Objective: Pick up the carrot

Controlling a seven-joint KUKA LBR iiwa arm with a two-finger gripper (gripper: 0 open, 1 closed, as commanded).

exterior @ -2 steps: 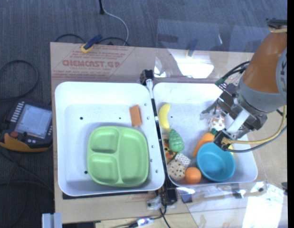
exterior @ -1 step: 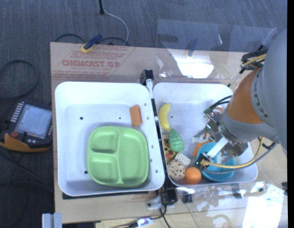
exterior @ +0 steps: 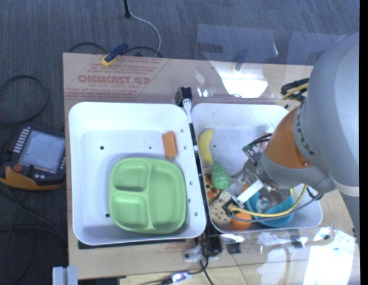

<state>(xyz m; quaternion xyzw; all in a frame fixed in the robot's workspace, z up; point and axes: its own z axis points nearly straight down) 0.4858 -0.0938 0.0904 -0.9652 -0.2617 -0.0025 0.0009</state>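
So the arm is reaching over the right bin from the right edge of the counter, and its end effector is down low in the near half of that bin, right in the pile of toy food. Honestly can't tell how far open it is or whether it has anything, the wrist and cables cover too much of it.

The carrot looks to be the orange thing in the near part of the right bin, just beside the end effector on its near side and touching the rim of the blue bowl. It's partly tucked under the end effector's hardware, so only a slice of it shows. There's also a small orange and red bit by the divider between the bins, can't really tell what that one is.

Other stuff in the right bin: a banana lying along the left wall toward the far side, a green leafy veggie thing just nearer than the banana, and a tan speckled round piece against the near left corner, touching the carrot area.

Left bin has a green divided plate sitting in its near right part, and a small orange block near its right wall, a bit beyond the plate and not touching it.

Off the counter's left edge there's a teach pendant on the floor with its cable looped around.
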